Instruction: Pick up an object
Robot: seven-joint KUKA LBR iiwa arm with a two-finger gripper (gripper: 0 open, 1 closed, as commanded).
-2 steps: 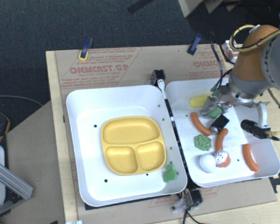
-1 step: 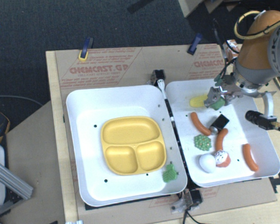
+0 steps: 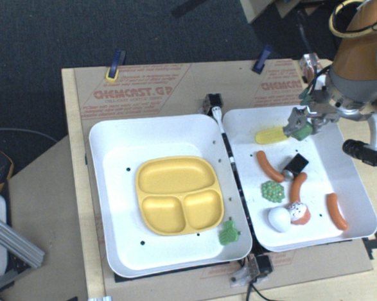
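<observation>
Reaching in from the right, the grey arm with its orange band (image 3: 354, 35) holds its hand (image 3: 298, 127) low over the far part of the right shallow white bin (image 3: 355, 186), just beside the right end of a flat yellow banana-shaped piece (image 3: 269, 136); whether the hand is clenched or released I cannot tell. Nearer in this bin lie an orange sausage-shaped piece (image 3: 269, 165), a small black block (image 3: 296, 165), a green knobbly clump (image 3: 272, 190), a second orange sausage (image 3: 298, 187), a white egg-shaped piece (image 3: 279, 219) and a third orange sausage (image 3: 336, 211) by the right wall. On the table, the left white bin (image 3: 113, 184) carries a yellow three-compartment plastic tray (image 3: 178, 193), with a small green leafy piece (image 3: 228, 232) just off its near right corner.
</observation>
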